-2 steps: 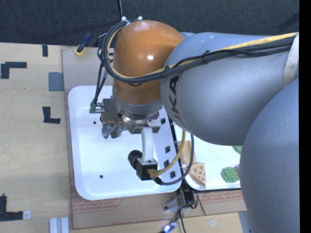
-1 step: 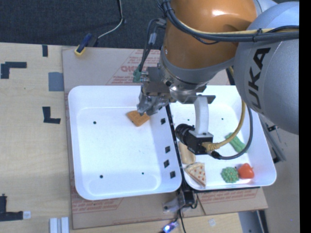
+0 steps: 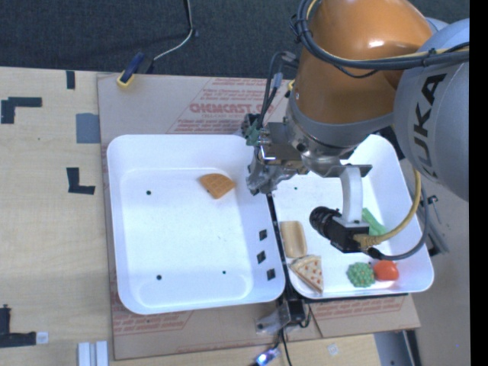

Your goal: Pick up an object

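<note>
My gripper (image 3: 259, 175) hangs under the big orange wrist, over the wall between the two white bins, near their far half. An orange-brown wedge of toy food (image 3: 217, 184) lies in the left bin (image 3: 137, 166), a short way left of the gripper. In the right bin (image 3: 396, 166) lie a tan bread-like piece (image 3: 293, 239), a triangular sandwich slice (image 3: 309, 273), a green broccoli piece (image 3: 360, 274), a red tomato (image 3: 386, 271) and a green strip (image 3: 373, 221). Nothing shows between the gripper's tips.
The arm's grey and orange body covers much of the right bin's far half. Both bins rest on a cardboard sheet (image 3: 206, 109) on the wooden bench. A yellow and blue clip with a cable (image 3: 130, 72) lies at the sheet's far left corner.
</note>
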Motion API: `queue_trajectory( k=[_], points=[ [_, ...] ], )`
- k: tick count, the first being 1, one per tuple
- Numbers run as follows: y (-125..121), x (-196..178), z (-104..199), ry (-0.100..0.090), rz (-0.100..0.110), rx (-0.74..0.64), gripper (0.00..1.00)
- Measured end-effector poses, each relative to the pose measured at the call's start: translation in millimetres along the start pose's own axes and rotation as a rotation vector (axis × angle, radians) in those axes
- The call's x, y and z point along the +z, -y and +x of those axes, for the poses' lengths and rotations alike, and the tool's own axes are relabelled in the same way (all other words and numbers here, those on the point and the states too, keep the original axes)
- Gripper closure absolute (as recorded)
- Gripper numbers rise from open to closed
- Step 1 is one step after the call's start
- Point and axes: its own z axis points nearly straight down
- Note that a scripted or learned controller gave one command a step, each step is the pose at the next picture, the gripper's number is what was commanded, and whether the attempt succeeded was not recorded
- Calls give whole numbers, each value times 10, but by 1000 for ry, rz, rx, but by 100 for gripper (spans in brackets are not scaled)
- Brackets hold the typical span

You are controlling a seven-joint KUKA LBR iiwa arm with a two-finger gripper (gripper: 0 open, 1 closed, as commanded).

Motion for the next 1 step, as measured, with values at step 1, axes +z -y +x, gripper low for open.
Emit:
queue_trajectory(
  k=[1],
  points=[
    [-63,239,536,-2,1,-11,100]
  ],
)
